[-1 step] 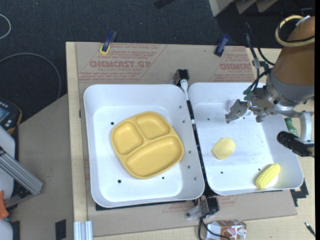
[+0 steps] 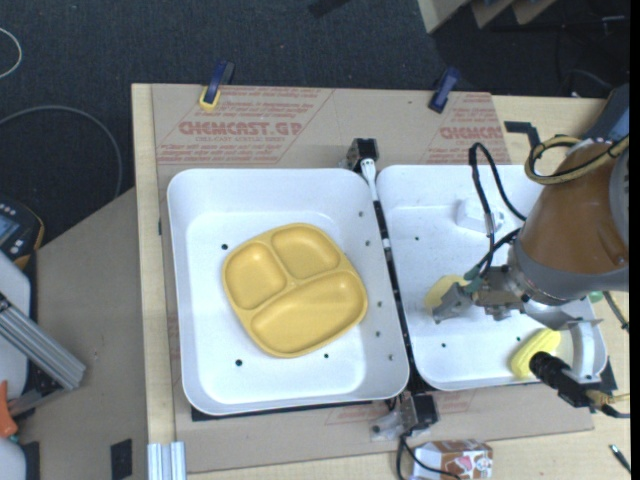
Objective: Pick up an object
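Note:
My gripper (image 2: pixel 452 304) is low inside the right bin (image 2: pixel 440 368), near its left wall, and points left. A small yellow object (image 2: pixel 440 290) lies right at its tip, touching or nearly touching it; I cannot tell whether it is gripped. A second yellow object (image 2: pixel 533 354) sits at the bin's front right, partly under the wrist. A small white piece (image 2: pixel 469 213) lies toward the back of the same bin. The left bin (image 2: pixel 190 268) holds a yellow divided plate (image 2: pixel 295 288), lying flat in the middle.
The grey arm with its orange band (image 2: pixel 575 228) covers the right bin's right side, with black cables looping above it. The ridge where the two bins meet (image 2: pixel 385 258) runs just left of the gripper. Clamps hold the board at the back.

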Robot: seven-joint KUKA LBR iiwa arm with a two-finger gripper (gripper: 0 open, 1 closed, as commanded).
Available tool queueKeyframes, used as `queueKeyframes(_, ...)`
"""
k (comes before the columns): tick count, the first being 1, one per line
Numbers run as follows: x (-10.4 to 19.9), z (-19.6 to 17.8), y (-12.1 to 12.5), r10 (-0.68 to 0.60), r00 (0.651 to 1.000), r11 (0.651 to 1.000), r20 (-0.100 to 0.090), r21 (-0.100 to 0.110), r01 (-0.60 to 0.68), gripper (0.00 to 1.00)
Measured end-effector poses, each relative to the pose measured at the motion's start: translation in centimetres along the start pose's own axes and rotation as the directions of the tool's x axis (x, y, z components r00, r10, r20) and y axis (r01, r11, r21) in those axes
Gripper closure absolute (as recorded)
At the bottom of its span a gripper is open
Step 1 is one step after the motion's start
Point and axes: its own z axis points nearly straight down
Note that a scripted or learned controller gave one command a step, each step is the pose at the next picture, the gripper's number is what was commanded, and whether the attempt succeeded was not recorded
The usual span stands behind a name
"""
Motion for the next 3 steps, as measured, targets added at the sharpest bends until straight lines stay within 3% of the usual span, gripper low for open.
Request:
queueKeyframes(1,-10.5,5.9,4.4,0.004,1.000,1.000,0.011,-0.017,-0.003,0.00)
queueKeyframes(2,-9.8,4.5,4.4,-0.001,1.000,1.000,0.007,-0.020,0.001,1.00)
queueKeyframes(3,-6.7,-8.3,3.7,-0.007,1.000,1.000,0.007,-0.028,0.007,1.00)
